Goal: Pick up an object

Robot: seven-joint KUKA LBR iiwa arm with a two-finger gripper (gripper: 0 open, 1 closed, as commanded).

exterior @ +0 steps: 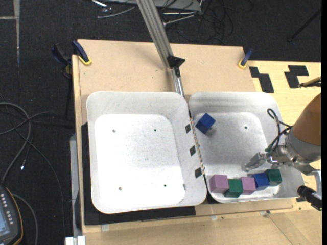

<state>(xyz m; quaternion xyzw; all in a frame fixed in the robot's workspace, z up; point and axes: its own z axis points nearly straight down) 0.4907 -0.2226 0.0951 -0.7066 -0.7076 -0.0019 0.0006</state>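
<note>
Camera view is showing you the gripper (259,160) hanging low in the right bin (230,102), just above a row of blocks along the near wall. Whether it is open or closed, you cannot tell, and nothing is visibly in its grasp. The row is lying tight: pink block (219,183), green block (235,187), another pink one, blue block (261,179), then a dark green one. One blue cube (205,123) is sitting alone near the divider. You are probably choosing better if you are aiming there, because the crowded row leaves little room.
</note>
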